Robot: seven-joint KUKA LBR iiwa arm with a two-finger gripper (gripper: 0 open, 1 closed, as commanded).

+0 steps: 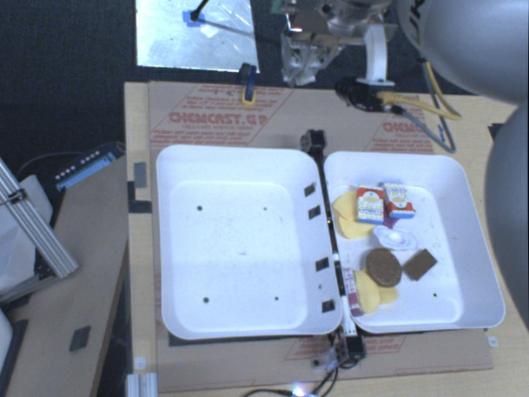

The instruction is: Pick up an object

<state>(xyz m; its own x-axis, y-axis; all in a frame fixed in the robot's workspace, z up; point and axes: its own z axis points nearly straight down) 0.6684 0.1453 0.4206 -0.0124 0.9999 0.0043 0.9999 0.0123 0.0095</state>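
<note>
The round brown cookie (pixel 383 266) lies flat mid-right bin (pixel 471 222), touching a yellow slice (pixel 369 292), a brown square piece (pixel 420 264) just beside it. It looks light, stiff and maybe brittle, so pinch it across its edges. The gripper (pixel 299 66) hovers beyond the bins, nothing in it; whether it is parted or closed, I cannot tell.

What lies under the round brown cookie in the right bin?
The cookie rests partly on a yellow piece, which sticks out at its lower left. How far the piece reaches beneath is covered.
</note>
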